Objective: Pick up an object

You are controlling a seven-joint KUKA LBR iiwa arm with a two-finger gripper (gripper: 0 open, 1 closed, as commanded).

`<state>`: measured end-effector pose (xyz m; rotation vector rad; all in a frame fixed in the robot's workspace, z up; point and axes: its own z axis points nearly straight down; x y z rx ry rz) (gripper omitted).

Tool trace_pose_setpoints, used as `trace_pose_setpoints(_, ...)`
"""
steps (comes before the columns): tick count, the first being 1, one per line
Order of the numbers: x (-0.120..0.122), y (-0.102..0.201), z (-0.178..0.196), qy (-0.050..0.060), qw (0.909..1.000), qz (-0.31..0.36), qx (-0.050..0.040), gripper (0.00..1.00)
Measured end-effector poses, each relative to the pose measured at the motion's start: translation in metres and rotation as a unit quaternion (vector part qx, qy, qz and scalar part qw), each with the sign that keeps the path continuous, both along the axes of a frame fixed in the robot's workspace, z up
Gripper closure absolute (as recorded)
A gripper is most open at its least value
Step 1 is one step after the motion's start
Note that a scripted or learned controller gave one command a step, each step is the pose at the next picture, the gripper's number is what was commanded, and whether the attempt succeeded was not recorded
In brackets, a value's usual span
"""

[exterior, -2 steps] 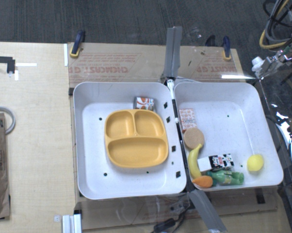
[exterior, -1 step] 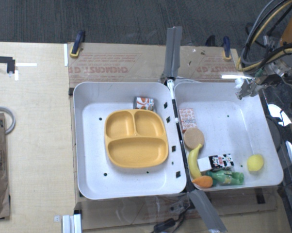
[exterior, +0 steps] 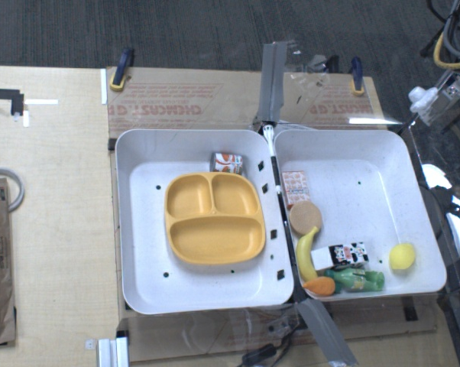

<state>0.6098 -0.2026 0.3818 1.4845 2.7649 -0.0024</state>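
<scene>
Two shallow white bins sit side by side on the surface. The left white bin [exterior: 131,228] has a yellow plastic plate with three compartments [exterior: 215,218] lying flat in the middle, plus a small white-and-orange carton [exterior: 227,162] just behind it, near the back wall.

The pickable stuff is mostly in the right white bin [exterior: 413,174], crowded along its left and front sides. A flat white-and-red packet [exterior: 294,187] lies by the divider, with a round tan disc [exterior: 306,217] touching its front end. A yellow banana [exterior: 306,254] curves down from the disc. Beside it is a little black-and-white patterned carton [exterior: 348,254]. In front of that lies a green plastic bottle [exterior: 358,281] on its side, with an orange rounded piece [exterior: 319,286] at its left end. A yellow ball-shaped fruit [exterior: 402,257] sits apart on the right.

The white-grey hardware at the upper right edge is probably the gripper [exterior: 438,98], outside the bins and well away from everything. Can't tell if the jaws are open or closed.
</scene>
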Motion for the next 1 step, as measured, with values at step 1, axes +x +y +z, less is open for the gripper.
trace_pose_setpoints(1, 0.0, 0.0001, -0.0001, 0.0, 1.0, 0.0, 0.0001, 0.0)
